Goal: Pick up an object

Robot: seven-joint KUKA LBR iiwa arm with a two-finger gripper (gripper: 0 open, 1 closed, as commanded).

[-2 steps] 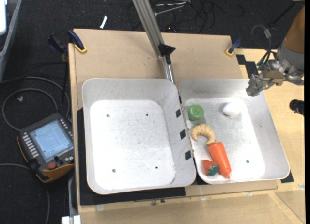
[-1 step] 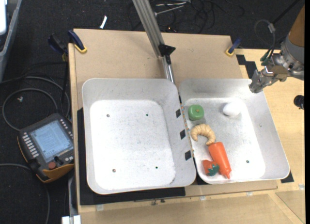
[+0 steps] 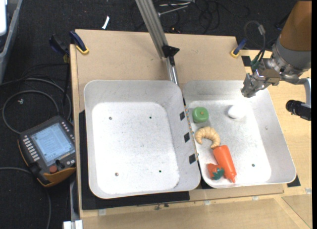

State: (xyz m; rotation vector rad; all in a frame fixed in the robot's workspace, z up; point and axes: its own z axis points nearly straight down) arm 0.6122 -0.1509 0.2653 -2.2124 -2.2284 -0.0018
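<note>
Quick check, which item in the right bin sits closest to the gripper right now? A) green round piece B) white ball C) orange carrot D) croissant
B: the white ball lies just below and left of the gripper near the right bin's far side, while the green round piece, croissant and carrot sit farther off along the bin's left side.

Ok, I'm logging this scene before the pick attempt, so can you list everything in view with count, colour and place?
Shallow plastic bins: two, white, side by side on the bench.
Round green disc: one, right bin, near divider.
Small white ball: one, right bin, upper middle.
Curved tan croissant toy: one, right bin, below the disc.
Orange carrot toy: one, right bin, lower part.
Teach pendant: one, grey-orange, floor at left.
Gripper: one, grey, above right bin's far edge.
</note>
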